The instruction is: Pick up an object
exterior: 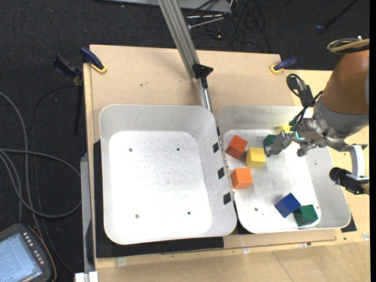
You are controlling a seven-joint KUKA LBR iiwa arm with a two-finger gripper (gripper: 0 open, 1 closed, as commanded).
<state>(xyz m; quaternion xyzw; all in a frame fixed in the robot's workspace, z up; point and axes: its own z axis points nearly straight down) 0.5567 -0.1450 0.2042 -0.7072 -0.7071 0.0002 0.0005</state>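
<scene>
My gripper [289, 149] hangs over the upper part of the right bin [329, 181] with its two fingers spread and nothing visible between them. A dark green block [270, 140] lies right beside the left finger [275, 148], partly hidden by it. A small yellow piece [287, 128] peeks out just behind the gripper. Left of the gripper lie a red-orange cube [236, 146] and a yellow cube [255, 157], with an orange cube [241, 178] below them. A blue cube [287, 204] and a green cube [305, 215] sit together near the bin's front edge.
The left bin [117, 175] stands beside the right one, their rims meeting at a divider with black clips [222, 172]. A metal pole [182, 34] slants down toward the bins' back edge. The arm's orange band [349, 81] looms over the right bin's far corner.
</scene>
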